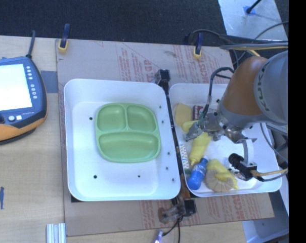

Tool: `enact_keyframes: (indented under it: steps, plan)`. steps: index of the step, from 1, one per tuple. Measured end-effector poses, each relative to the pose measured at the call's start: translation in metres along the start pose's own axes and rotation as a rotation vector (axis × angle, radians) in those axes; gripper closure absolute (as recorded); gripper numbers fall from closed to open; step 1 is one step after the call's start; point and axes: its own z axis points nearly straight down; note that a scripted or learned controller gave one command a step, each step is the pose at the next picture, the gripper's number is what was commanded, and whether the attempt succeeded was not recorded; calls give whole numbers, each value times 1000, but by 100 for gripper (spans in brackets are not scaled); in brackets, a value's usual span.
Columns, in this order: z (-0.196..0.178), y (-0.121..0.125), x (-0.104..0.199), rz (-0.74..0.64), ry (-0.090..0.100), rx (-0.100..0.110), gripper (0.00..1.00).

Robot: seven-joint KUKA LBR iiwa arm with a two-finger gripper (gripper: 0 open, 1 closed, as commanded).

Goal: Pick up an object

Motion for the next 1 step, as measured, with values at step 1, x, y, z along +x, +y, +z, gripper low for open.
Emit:
enact_keyframes:
  steps: [1]
  plan:
    - [-10,0,-1,-3,-1,3,100]
